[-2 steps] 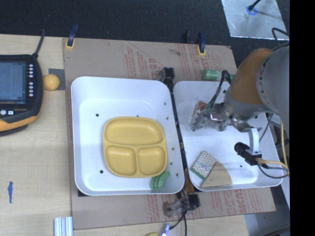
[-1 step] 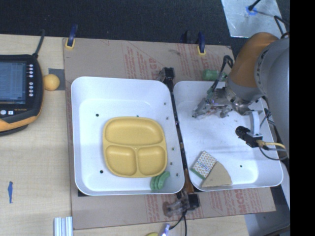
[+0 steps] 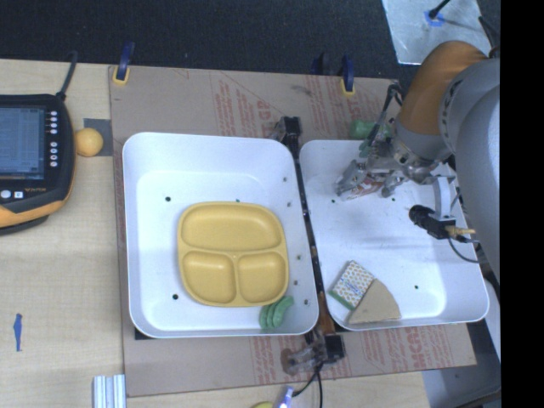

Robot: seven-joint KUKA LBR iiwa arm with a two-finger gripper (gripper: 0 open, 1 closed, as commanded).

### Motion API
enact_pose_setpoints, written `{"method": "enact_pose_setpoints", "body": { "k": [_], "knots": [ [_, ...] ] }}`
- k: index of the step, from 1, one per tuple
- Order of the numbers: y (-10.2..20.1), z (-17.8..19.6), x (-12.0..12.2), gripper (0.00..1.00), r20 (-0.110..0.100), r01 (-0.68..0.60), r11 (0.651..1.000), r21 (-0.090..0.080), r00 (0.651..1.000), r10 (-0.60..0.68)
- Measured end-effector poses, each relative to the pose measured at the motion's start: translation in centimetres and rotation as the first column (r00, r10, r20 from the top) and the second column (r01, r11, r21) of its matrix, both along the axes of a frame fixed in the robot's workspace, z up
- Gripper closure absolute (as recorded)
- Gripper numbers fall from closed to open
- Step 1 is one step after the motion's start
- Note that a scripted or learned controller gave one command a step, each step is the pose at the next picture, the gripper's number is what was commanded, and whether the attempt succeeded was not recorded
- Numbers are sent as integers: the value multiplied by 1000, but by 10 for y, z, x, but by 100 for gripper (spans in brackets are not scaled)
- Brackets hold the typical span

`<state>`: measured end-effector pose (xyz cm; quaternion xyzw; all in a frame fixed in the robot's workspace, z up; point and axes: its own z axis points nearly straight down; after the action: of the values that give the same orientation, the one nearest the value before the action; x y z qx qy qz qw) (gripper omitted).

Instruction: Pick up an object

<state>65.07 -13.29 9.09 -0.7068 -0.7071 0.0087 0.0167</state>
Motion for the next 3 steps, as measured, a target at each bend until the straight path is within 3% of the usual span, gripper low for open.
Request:
{"method": "enact_pose_setpoints", "body": {
  "k": [1, 2, 3],
  "knots": [
    [2, 0, 0, 0, 3, 4, 1000, -6, 1000, -4],
    [2, 9, -3, 100, -11, 0, 1000, -3, 1000, 0],
    [60, 102, 6, 100, 36, -4, 1000, -10, 999, 4]
  ]
}}
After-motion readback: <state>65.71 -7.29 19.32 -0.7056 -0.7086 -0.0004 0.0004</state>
